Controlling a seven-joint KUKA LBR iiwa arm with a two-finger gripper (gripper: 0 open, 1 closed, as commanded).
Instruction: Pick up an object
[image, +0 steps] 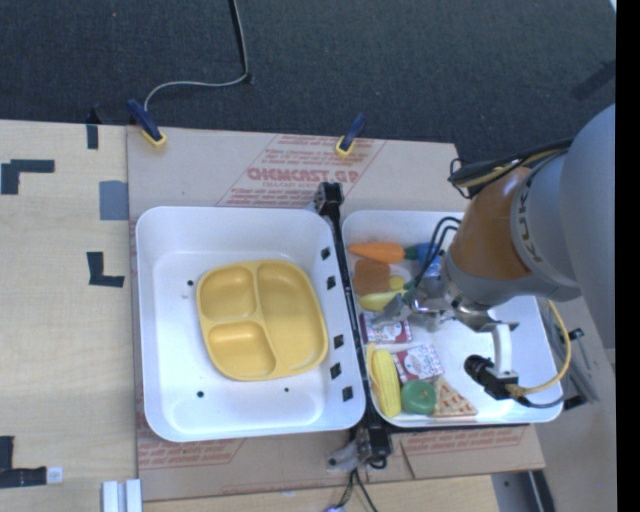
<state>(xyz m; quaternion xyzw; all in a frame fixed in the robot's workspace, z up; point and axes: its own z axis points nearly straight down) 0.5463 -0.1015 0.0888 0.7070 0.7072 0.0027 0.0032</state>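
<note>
My gripper (403, 307) is low in the right bin (535, 410), over its left-middle part, among a cluster of toy foods. An orange carrot (378, 251) lies at the far side of the bin. A brown piece (371, 275) and a small yellow piece (374, 299) lie just left of the gripper. A red-and-white packet (384, 331) lies right beneath it. Nearer the front lie a yellow corn cob (385, 380), a green piece (419, 398), a pizza slice (455, 402) and a second packet (421, 360).
The left bin (160, 400) holds a yellow divided plate (262, 318). A black divider (340, 300) runs between the bins. The grey arm with its orange band (490, 235) covers the right bin's far right part. Cardboard lies under both bins.
</note>
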